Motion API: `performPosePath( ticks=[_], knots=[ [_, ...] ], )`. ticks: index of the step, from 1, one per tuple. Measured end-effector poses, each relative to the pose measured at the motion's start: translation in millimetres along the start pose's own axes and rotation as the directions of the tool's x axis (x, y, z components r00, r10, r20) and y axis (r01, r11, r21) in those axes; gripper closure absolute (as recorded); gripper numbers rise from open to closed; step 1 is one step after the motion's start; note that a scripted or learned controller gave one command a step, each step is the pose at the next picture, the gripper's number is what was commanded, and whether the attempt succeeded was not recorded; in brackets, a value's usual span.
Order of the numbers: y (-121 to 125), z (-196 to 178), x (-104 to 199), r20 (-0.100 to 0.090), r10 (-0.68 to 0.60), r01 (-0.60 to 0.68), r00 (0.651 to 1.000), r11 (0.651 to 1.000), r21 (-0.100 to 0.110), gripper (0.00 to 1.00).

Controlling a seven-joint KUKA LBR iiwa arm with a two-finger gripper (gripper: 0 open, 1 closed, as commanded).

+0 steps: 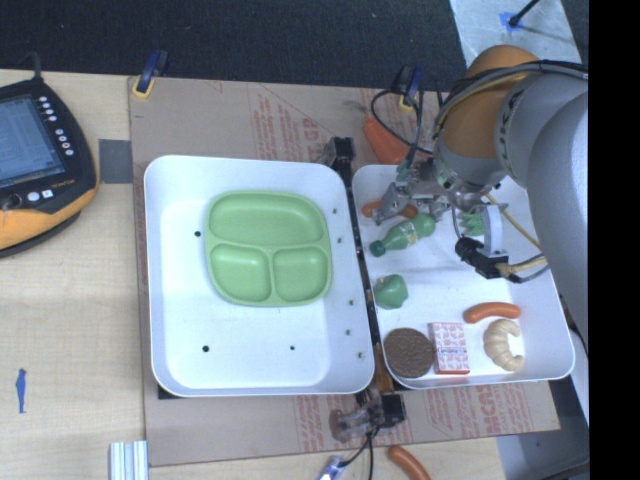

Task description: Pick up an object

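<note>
- On the wooden worktop [80, 308], at nine o'clock, lies an orange-edged control pendant with a dark screen [40, 173], cut off by the frame's edge.
- The left shallow white bin [170, 298] carries a pale green three-compartment plastic plate [268, 248], near its middle.
- The right shallow white bin [545, 313] holds the candidates: a small green plastic bottle [405, 235] at ten o'clock, a green pepper-like toy [390, 290] just below it, then along six o'clock a brown round cookie [408, 352], a red-and-white small carton [450, 347], a beige croissant [504, 344] and an orange-red sausage [492, 312].
- The hand [425, 200] hovers at the right bin's eleven o'clock, just above the bottle; cables and metal clutter hide its opening, so its state cannot be told.
- Judging by this, nothing is lifted; grasp and raise remain.
</note>
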State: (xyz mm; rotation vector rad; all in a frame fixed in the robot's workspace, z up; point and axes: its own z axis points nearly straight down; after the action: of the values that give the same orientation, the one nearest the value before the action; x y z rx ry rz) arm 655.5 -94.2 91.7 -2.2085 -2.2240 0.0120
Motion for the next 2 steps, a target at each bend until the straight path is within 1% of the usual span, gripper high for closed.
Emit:
performPosePath(
  ticks=[1, 2],
  knots=[
    [0, 0, 0, 0.000, 0.000, 0.000, 1.000, 1.000, 0.000, 0.00],
    [0, 0, -15, 0.001, 0.003, -0.003, 1.000, 1.000, -0.006, 0.00]
  ],
)
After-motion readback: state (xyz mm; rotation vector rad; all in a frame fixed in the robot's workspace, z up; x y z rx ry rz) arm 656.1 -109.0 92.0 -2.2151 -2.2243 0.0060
